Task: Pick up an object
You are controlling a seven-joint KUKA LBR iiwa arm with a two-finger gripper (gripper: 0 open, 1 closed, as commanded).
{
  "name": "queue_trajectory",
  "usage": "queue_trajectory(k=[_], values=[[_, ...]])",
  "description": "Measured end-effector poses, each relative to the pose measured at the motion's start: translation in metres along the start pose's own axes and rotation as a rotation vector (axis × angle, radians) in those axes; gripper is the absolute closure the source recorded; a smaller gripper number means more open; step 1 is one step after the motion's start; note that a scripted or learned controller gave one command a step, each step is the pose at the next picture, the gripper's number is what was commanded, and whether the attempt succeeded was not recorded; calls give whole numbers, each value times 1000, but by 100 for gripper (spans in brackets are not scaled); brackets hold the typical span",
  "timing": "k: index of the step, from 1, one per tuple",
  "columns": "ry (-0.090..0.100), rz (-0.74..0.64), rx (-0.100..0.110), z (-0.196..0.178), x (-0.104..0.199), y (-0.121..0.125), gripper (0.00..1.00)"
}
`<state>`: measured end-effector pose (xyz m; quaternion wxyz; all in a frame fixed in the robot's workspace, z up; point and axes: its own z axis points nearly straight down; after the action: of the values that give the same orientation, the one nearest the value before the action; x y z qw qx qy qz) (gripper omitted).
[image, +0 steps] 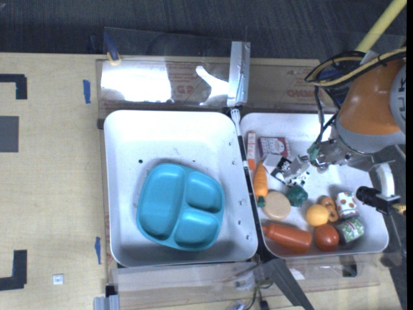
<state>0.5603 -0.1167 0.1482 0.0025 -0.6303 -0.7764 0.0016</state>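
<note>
The right bin (377,245) holds several toy foods: an orange carrot (260,181), a beige round disc (278,205), a red sausage (287,236), an orange fruit (317,215), a red tomato (327,237), a dark green piece (297,196) and a pink box (273,145). My gripper (295,170) reaches in from the right, low over the middle of this bin. Its tip is beside a small black-and-white object (282,167), just above the green piece. The arm's orange band (371,105) hangs over the bin's right side.
In the left bin (129,134) lies a blue divided plate (181,205). A red-and-white piece (347,203) and a green can (352,230) sit by the right bin's right wall. Yellow and black cables (335,66) loop behind the arm.
</note>
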Motion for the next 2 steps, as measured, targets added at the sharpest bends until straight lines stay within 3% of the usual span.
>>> queue_trajectory(k=[1, 2], values=[[-4, 2, -9, 61, -26, -66, 0], [-4, -9, -11, 62, -59, -21, 0]])
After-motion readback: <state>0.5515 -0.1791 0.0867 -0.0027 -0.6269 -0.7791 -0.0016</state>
